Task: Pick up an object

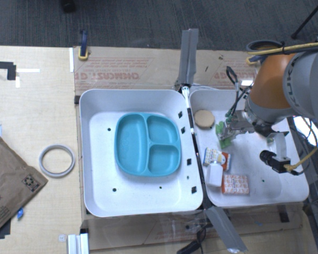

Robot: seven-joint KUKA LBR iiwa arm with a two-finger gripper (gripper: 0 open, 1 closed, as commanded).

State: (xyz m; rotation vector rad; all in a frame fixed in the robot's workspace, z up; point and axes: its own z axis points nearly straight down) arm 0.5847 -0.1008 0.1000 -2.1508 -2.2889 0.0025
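The right bin point(289, 187) holds several small items. A round tan disc point(204, 119) lies at its back left. A green object point(221, 129) sits just right of the disc. My gripper point(229, 133) is low over that green object, right against it, and the wrist hides how it stands. A printed packet point(214, 156), a white bottle point(215, 175) and a red-and-white box point(236, 184) lie nearer the front, apart from the gripper.
A teal divided plate point(147, 144) lies in the middle of the left bin point(88, 142). A tape ring point(56, 160) and a brown cardboard box point(8, 187) rest on the bench to the left. A black cable end point(273, 160) hangs over the right bin.
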